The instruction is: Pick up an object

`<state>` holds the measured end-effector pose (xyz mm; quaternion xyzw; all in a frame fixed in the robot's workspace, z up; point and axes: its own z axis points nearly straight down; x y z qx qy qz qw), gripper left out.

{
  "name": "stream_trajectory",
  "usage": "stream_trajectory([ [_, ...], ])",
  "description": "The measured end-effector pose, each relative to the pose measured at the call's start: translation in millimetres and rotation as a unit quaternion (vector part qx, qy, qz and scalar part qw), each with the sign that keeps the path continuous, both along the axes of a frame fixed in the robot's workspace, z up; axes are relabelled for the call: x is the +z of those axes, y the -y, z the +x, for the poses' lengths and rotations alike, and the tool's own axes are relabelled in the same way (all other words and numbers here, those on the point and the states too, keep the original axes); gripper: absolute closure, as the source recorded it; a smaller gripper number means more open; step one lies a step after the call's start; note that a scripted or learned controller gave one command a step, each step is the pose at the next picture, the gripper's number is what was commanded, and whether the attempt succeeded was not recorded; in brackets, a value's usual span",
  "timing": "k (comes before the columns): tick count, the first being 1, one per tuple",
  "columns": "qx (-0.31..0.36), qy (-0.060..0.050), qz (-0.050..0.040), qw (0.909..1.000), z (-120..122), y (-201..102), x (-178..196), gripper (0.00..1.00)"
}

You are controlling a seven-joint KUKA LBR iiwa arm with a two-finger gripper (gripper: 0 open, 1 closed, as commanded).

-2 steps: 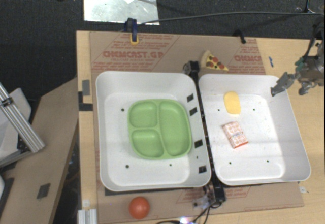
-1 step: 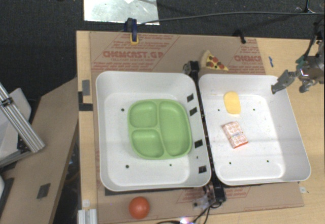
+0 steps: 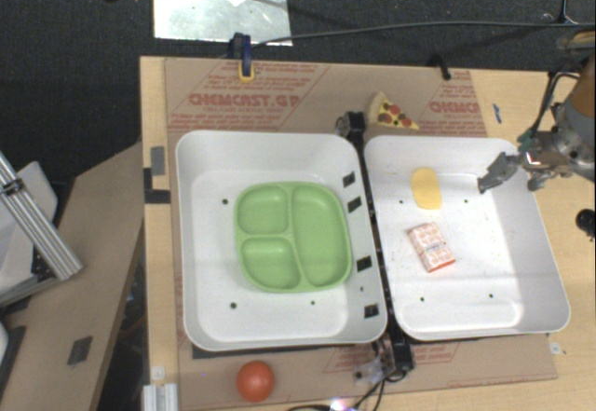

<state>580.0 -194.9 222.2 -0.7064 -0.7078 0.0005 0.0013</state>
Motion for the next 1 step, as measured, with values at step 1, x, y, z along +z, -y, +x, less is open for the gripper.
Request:
stream_trajectory([
  [1, 0.0, 0.001, -0.0006, 1.0, 3.5, 3.8, -43.2, 0.0],
])
